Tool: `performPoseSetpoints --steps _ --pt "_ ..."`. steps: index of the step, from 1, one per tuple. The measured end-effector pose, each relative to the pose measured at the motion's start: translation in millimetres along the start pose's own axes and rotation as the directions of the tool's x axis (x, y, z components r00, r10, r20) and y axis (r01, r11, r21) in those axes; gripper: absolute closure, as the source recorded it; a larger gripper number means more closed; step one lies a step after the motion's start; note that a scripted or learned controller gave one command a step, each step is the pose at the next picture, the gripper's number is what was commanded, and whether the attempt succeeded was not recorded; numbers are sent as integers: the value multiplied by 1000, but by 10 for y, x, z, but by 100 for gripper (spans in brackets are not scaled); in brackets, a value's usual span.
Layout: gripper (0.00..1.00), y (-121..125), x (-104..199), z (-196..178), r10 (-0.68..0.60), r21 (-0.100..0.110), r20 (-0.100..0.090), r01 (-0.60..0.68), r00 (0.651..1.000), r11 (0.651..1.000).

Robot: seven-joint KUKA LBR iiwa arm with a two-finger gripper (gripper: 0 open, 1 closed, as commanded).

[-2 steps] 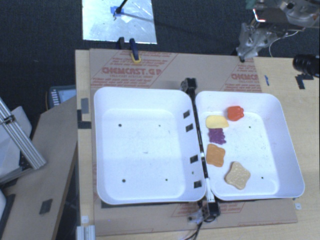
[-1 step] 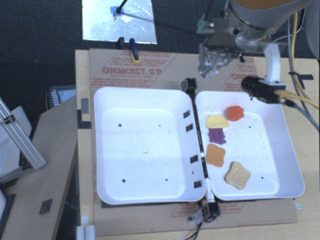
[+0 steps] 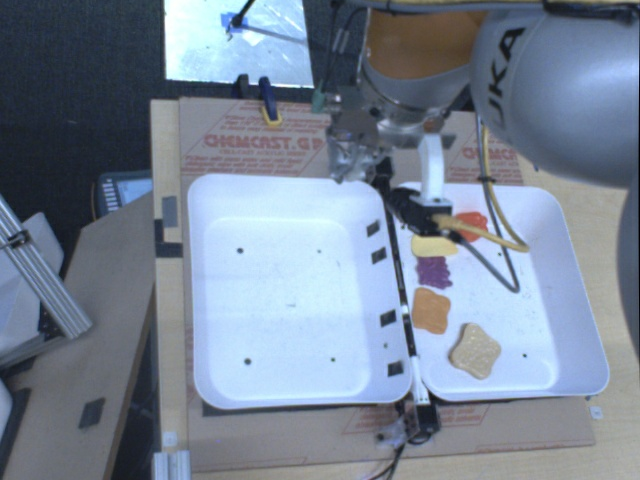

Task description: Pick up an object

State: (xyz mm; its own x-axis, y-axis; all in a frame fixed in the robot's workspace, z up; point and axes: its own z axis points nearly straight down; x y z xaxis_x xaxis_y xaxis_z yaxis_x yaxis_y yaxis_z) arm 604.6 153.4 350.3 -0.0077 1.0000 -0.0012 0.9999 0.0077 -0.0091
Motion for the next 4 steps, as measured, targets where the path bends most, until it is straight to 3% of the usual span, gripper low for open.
performPoseSetpoints --steps 1,2,3,4 --pt "100 -65 -85 -1291 3 -24 -5 -3 1000 1000" --pt "100 -85 871 -208 -4 -2 -2 4 1000 1000" --pt "100 -603 819 -1138 0 -18 -7 -1 1000 1000" --pt "100 -461 811 -1896 1 -20 -6 -1 1000 1000"
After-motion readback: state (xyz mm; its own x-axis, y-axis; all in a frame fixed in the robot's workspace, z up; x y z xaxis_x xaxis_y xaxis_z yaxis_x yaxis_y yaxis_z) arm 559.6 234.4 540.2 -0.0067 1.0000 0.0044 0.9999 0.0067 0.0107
